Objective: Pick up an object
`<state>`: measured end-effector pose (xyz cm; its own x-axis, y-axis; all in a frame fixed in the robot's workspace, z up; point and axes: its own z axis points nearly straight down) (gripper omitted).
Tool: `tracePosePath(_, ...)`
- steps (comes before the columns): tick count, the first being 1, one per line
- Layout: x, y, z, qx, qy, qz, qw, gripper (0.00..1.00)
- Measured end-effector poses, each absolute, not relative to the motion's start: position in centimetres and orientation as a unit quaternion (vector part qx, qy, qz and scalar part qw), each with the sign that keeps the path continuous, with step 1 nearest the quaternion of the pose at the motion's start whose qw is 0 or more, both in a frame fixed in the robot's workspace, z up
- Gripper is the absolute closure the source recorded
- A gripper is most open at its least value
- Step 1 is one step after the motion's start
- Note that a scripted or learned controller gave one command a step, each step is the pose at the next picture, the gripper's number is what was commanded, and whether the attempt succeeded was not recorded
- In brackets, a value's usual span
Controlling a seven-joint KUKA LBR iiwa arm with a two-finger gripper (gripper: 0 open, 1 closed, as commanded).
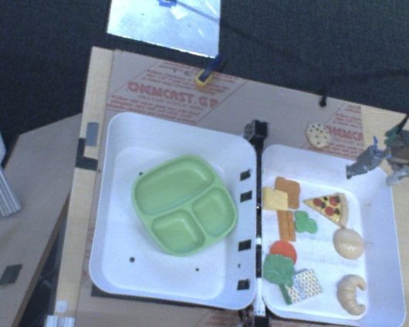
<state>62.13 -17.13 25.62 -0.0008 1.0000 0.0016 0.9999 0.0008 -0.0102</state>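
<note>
My claw [381, 162] hangs spread open and holding nothing over the right bin's [392, 254] far edge at about one o'clock, with the pizza slice [328, 206] just below it toward seven o'clock among the toy foods.

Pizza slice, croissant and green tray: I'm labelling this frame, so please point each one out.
Pizza slice [328, 206], camera view, on its topped middle.
Croissant [352, 294], camera view, on the middle of its curved body.
Green tray [184, 204], camera view, on the ridge between its compartments.
</note>
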Motion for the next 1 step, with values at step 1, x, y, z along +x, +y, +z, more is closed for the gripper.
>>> tracePosePath(1, 62.34, -17.07, 26.4, -0.706, -0.708, -0.0005, -0.001, 0.0)
